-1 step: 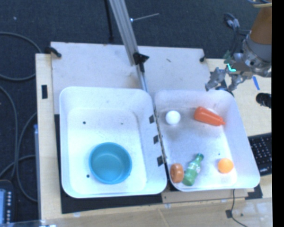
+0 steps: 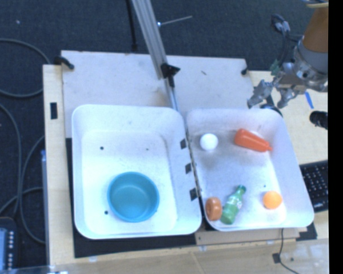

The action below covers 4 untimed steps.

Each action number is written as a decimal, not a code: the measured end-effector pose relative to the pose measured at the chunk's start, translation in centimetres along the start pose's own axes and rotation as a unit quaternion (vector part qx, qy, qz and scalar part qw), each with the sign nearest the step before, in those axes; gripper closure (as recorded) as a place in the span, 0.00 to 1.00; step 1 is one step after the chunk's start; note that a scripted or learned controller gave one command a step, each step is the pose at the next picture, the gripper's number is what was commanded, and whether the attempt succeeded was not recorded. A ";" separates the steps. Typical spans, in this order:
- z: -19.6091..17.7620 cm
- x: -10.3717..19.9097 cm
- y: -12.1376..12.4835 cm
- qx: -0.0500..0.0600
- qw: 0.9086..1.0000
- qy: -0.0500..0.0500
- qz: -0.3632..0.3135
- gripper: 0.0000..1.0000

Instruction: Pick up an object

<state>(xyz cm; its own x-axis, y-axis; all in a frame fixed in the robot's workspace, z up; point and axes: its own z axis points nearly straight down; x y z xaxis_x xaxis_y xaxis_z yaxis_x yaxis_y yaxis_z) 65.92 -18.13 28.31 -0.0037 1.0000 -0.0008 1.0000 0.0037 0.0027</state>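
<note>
In the right bin (image 2: 286, 153) lie an orange carrot-shaped piece (image 2: 252, 141), a white ball (image 2: 208, 141), a green bottle (image 2: 233, 204), a brown egg-shaped object (image 2: 214, 208) and a small orange ball (image 2: 272, 200). The left bin (image 2: 86, 153) holds a blue bowl (image 2: 133, 196). My gripper (image 2: 271, 97) hangs above the far right corner of the right bin, up and to the right of the carrot. Its two fingers stand apart with nothing between them.
A slanted metal pole (image 2: 151, 36) rises behind the bins and meets them at their shared wall. A black keyboard (image 2: 315, 181) lies to the right of the right bin. Cables run over the dark floor at the left.
</note>
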 end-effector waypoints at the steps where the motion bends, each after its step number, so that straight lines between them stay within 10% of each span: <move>1: 4.8 0.3 -0.9 0.002 1.000 -0.001 0.003 0.00; 3: 15.9 -0.8 -1.7 -0.009 1.000 -0.007 0.005 0.00; 4: 13.8 -0.8 -1.3 -0.015 1.000 -0.005 0.005 1.00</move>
<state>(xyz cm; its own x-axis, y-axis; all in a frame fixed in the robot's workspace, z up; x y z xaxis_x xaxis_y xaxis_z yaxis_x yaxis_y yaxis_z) 64.68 -18.98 14.52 0.0074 0.9999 -0.0110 0.9994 -0.0071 0.0335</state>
